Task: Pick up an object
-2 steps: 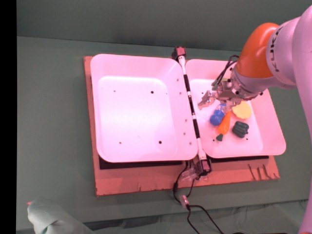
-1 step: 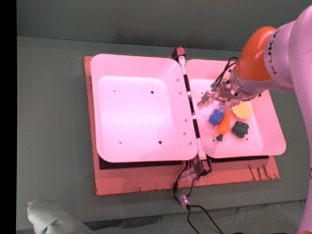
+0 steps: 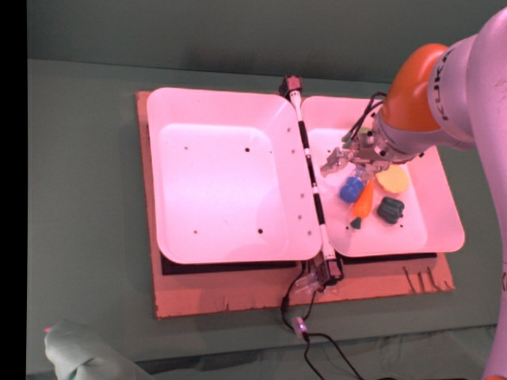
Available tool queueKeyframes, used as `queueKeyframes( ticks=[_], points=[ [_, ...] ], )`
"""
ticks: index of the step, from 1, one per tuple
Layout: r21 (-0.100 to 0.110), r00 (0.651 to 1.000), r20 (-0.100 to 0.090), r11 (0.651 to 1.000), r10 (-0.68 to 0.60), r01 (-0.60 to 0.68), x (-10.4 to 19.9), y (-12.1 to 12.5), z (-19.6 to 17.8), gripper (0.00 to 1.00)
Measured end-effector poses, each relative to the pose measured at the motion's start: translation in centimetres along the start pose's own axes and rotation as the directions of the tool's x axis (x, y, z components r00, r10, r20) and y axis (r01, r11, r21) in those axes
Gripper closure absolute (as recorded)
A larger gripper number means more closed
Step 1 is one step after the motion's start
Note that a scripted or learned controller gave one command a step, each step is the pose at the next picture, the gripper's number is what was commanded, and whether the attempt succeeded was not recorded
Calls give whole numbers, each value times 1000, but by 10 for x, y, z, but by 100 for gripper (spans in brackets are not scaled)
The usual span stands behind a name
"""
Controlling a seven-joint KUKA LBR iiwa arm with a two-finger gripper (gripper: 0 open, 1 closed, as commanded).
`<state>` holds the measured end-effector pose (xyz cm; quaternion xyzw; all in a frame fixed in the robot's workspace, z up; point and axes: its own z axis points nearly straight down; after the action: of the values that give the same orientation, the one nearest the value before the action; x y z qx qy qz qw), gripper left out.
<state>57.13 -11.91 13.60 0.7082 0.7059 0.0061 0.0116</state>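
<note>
While gripper (image 3: 354,167) hovers over crowded toys in right bin (image 3: 444,224), jaw state unclear; may snag the blue obj (image 3: 351,189) or the carrot (image 3: 362,203) and miss.

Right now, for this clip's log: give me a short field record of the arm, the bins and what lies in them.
arm: reaches in from the right, gripper low over the right bin
objects in right bin: blue piece, orange carrot-shaped piece, yellow piece, dark green piece
object grouping: all four close together beneath the gripper
left bin: only small dark specks visible
grasp: cannot tell if anything is held
</note>
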Motion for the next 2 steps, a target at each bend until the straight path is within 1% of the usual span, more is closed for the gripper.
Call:
queueKeyframes(
  ticks=[1,2],
  points=[
    [-5,1000,4,1000,5,-5,-2,1,-11,100],
    [15,1000,-4,1000,-1,1,5,9,-70,100]
  ],
)
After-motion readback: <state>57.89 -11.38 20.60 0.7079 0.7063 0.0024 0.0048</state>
